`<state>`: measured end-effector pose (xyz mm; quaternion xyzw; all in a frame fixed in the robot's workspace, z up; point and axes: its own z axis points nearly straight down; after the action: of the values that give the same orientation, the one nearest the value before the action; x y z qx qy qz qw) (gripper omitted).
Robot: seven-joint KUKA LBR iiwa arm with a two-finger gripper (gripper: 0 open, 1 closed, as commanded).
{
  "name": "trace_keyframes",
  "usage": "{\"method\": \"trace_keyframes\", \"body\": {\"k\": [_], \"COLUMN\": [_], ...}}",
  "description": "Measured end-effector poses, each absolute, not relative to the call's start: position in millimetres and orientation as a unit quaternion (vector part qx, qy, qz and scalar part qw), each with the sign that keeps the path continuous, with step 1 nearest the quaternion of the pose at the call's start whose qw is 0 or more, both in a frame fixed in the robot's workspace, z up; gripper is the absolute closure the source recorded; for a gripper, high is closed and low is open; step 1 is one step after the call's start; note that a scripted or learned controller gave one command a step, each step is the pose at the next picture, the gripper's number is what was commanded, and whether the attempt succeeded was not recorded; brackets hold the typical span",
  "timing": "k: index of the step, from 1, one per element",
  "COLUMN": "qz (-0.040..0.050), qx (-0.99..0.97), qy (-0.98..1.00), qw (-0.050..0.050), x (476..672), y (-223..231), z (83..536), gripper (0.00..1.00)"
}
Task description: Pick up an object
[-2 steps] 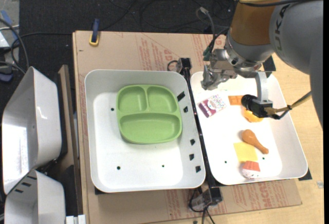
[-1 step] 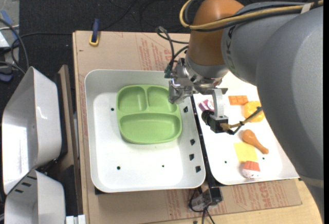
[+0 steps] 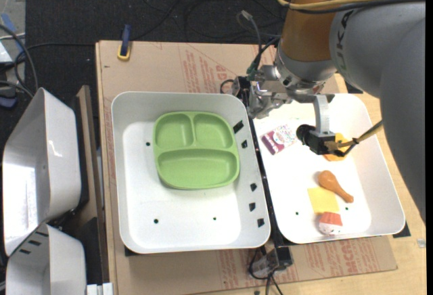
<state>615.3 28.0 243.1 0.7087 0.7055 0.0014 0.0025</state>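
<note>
Gripper (image 3: 266, 95) at the far left corner of your right bin (image 3: 372, 206), open or closed you cannot tell; green divided plate (image 3: 196, 150) lies in the left bin (image 3: 135, 206)

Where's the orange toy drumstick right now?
In the camera view, the orange toy drumstick lies in the right-hand white bin, just above the yellow square block.

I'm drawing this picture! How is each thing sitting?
Green divided plastic plate: flat, right way up, in left white bin.
Orange toy drumstick: on its side, right white bin.
Yellow flat block: lying flat.
Pink-and-white packet: lying flat.
Grey arm's gripper: above the bins' shared edge.
</note>
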Motion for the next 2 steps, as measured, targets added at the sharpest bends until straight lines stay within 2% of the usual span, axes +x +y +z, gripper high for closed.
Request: {"method": "trace_keyframes", "body": {"k": [1, 2], "qz": [0.0004, 0.0008], "qx": [0.705, 0.709], "qy": [0.709, 0.705], "qw": [0.0, 0.002], "x": [610.9, 631.0], "y": [53.1, -4.6], "z": [244.7, 279.7], "gripper": [1.0, 1.0]}}
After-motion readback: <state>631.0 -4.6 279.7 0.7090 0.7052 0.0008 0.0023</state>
